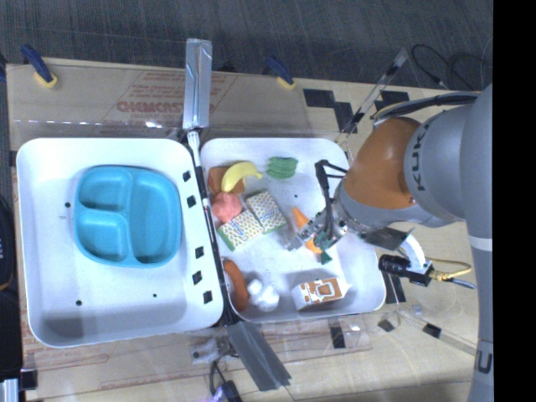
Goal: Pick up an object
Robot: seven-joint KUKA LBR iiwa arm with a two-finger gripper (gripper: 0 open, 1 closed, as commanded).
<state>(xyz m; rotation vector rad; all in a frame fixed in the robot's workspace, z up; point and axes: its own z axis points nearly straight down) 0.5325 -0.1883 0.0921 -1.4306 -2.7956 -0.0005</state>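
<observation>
Carrot (300, 219) lies beside the gripper (316, 234) in the right bin (360, 296).
Its long axis runs diagonally, upper-left to lower-right; whether the hand is spread or pinching, I cannot tell.

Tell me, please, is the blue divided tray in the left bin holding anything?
Empty: the blue divided tray shows bare blue in every compartment, lying flat in the left bin.

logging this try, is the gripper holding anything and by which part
Cannot be told: the gripper sits low beside the orange carrot.

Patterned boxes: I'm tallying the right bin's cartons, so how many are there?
2, lying side by side in the right bin's middle: one patterned box left, the other patterned box upper right; more may be hidden.
</observation>
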